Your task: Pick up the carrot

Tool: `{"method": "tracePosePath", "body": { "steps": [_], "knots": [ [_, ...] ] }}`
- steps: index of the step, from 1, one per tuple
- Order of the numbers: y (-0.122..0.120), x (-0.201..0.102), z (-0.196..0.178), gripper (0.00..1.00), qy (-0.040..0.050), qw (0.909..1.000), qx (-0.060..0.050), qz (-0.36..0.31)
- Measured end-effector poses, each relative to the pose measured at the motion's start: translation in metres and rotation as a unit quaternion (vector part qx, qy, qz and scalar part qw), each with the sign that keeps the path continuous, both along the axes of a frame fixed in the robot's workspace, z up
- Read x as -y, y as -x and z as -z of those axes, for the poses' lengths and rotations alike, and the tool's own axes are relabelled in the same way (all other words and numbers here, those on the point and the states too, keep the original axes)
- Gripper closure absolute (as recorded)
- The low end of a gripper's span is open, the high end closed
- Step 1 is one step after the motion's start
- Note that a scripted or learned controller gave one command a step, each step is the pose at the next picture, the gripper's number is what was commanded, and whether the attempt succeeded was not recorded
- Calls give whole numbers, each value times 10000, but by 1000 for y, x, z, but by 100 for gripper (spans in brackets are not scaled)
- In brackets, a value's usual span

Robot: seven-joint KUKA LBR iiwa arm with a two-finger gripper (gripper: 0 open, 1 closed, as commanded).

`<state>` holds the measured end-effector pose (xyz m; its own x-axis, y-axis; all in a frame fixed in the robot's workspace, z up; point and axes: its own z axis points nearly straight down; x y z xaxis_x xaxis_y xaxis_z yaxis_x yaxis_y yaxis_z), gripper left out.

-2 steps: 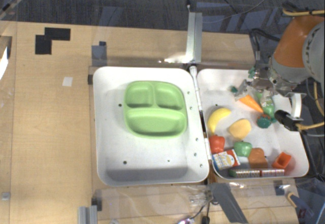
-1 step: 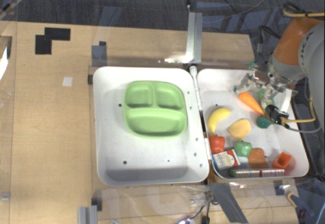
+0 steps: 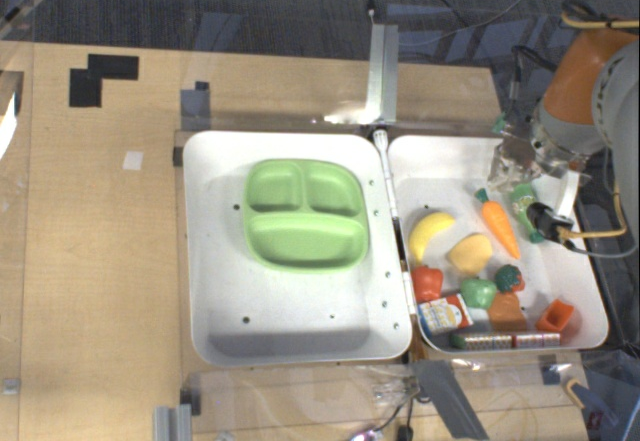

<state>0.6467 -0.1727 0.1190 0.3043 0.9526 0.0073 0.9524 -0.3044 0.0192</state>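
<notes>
The carrot [image 3: 501, 228] is orange with a small green stalk end and lies slanted in the right bin [image 3: 440, 169], towards its right side. My gripper [image 3: 516, 177] hangs just beyond the carrot's stalk end, near the bin's far right corner. A small green object [image 3: 523, 197] sits right below the gripper, beside the carrot. The view does not show anything held. The grey arm with its orange band [image 3: 588, 79] comes in from the upper right.
Several toy foods crowd the right bin: two yellow fruits [image 3: 431, 229] [image 3: 470, 252], a red pepper [image 3: 427, 282], a green vegetable [image 3: 479, 293], an orange cup [image 3: 557, 315] and a small carton [image 3: 444, 313]. A green divided plate [image 3: 305, 212] lies in the left bin [image 3: 215, 259].
</notes>
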Motion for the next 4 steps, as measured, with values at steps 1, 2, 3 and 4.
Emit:
{"method": "tracePosePath", "body": {
  "steps": [1,2,3,4],
  "knots": [
    [0,0,0,0,0,10000,0,-4],
    [46,-14,30,0,-47,9992,-56,394],
    [45,-10,19,100,-12,9992,-34,408],
    [15,-21,-64,100,8,9997,-79,219]
  ]
}}
